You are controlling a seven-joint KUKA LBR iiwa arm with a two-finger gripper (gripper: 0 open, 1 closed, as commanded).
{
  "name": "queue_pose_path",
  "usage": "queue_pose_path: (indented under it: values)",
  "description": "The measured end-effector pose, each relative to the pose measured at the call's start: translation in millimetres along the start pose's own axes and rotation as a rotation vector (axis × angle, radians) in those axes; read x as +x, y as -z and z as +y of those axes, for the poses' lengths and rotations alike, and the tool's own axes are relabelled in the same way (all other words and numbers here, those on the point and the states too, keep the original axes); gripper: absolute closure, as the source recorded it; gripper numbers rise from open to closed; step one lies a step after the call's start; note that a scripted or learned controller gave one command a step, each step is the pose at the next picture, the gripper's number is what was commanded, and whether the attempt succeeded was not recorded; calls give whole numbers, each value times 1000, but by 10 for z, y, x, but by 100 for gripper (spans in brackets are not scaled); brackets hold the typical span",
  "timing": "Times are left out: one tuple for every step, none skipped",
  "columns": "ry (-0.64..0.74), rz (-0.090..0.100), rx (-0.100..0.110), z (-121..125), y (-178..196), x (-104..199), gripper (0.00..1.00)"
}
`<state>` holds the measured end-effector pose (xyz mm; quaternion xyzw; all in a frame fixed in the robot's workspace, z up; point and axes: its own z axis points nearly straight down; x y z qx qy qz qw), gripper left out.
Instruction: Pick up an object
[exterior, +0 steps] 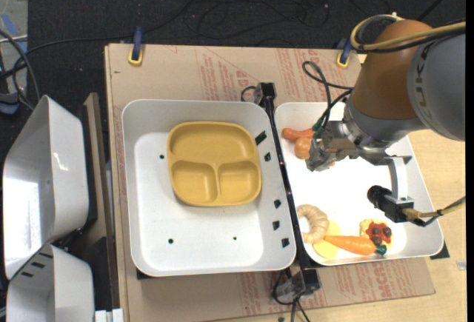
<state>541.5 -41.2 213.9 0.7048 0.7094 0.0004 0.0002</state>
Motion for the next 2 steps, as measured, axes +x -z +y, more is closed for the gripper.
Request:
queue_pose_path:
  values:
    - [0, 0, -1, 82, 137, 537, 100]
    - [0, 0, -1, 182, 240, 1016, 100]
